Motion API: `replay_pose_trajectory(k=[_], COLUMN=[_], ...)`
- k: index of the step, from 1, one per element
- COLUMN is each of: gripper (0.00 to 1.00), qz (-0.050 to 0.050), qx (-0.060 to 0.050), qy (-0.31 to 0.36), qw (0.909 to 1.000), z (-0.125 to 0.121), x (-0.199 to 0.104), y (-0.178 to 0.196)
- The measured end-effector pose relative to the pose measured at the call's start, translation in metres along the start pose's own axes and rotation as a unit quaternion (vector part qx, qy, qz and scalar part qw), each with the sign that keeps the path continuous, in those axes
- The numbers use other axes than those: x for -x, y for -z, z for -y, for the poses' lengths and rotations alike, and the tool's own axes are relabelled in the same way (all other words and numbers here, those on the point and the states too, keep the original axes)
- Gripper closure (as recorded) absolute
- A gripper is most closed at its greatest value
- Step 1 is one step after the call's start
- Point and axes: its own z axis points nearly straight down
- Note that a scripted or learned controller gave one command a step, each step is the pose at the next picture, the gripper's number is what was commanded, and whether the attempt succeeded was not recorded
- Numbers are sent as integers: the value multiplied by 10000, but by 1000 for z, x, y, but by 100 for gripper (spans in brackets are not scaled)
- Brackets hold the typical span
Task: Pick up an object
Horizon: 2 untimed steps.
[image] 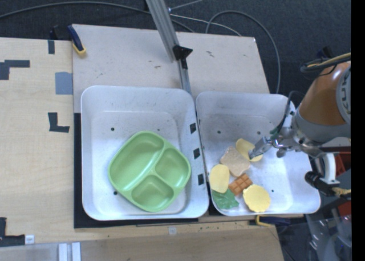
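I see my gripper [261, 147] low in the right bin [228, 106], its tips at the edge of a pale yellow toy food piece [245, 147]; whether they grip it or how wide they stand I cannot tell; the arm [322, 106] is cut off at the frame's right; beside that piece lies a tan bread slice [235, 161], then a yellow oval piece [219, 178], an orange waffle-like block [240, 184], a green leafy piece [226, 200] partly tucked under its neighbours, and a yellow disc [257, 198]; the left bin [97, 106] holds a green divided plate [149, 170].
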Motion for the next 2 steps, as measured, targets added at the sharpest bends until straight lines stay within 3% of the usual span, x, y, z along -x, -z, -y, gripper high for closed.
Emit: replay_pose_trajectory(k=[1,2], gripper=[100,100], qz=[-3,10], qx=[20,53], qy=[9,4], qw=[10000,10000], z=[-1,-10], x=[-1,5], y=[13,61])
